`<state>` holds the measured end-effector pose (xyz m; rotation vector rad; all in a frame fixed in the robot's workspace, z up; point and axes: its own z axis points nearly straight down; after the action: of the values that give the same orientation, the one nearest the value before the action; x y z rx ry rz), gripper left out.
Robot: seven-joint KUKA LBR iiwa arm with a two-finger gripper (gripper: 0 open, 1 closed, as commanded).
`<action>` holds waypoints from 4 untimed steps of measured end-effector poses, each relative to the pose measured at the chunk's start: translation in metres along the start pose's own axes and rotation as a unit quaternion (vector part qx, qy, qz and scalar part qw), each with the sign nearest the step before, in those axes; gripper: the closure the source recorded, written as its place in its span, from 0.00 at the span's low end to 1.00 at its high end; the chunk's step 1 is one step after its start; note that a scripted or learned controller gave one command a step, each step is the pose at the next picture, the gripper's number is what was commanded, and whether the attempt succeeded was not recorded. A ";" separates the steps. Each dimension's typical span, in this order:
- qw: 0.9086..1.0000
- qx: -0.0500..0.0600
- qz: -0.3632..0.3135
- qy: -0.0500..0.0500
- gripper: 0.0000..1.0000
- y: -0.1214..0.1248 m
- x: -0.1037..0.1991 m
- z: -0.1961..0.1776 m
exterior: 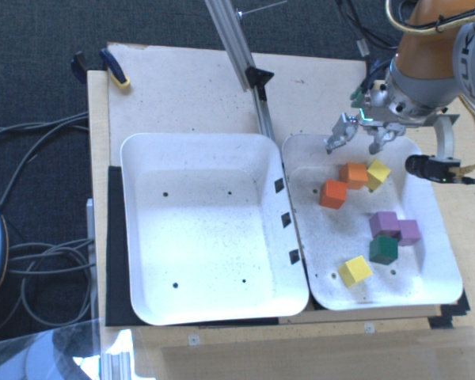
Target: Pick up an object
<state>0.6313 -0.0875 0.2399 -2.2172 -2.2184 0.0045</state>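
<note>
Camera view is showing our claw (360,139) hovering spread and empty in the upper right, so we are judging it best to descend straight over the orange block (353,173) just below, avoiding the touching yellow block (378,172).

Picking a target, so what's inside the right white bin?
Inside the right white bin: six small blocks, orange, red-orange, two yellow, purple, green. Beneath them stays hidden.

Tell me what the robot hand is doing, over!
Hand open, holding nothing, above right bin's far end. Nearest: orange block and yellow block, just below it. Nothing in the way, over.
</note>
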 end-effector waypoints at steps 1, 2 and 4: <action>1.000 -0.002 0.000 0.000 0.00 0.001 0.000 -0.003; 1.000 0.001 0.001 0.000 0.00 -0.003 -0.004 0.059; 1.000 -0.002 0.000 0.000 0.00 0.001 -0.004 0.142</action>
<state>0.6316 -0.0909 0.0983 -2.2189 -2.2206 0.0019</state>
